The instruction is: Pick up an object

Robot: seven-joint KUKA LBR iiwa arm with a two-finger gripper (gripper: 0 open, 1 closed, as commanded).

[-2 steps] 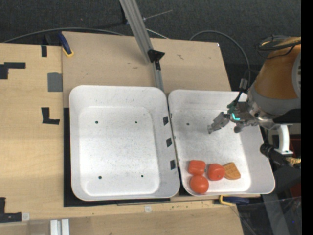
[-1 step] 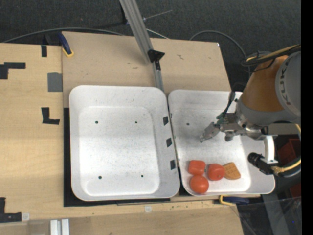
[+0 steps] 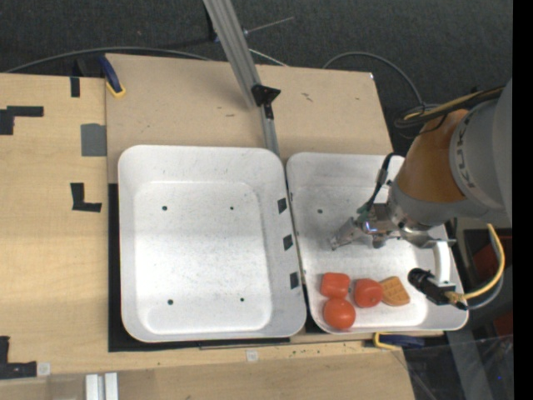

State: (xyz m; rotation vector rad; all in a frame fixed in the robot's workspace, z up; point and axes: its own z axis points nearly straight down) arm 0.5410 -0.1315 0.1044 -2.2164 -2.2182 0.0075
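No brand, label or writing can be read anywhere. On the counter [image 3: 191,107] the left bin [image 3: 200,240] sits beside the right bin [image 3: 333,182]. In the right bin's near corner lie three red pieces: one [image 3: 335,285], another [image 3: 339,313] touching it at 6 o'clock, a third [image 3: 367,292] just beside, then an orange piece [image 3: 395,291]. The gripper [image 3: 343,240] hangs above them; the pieces lie at about 5 o'clock from it, apart. Whether its fingers are released or clenched, I cannot tell.
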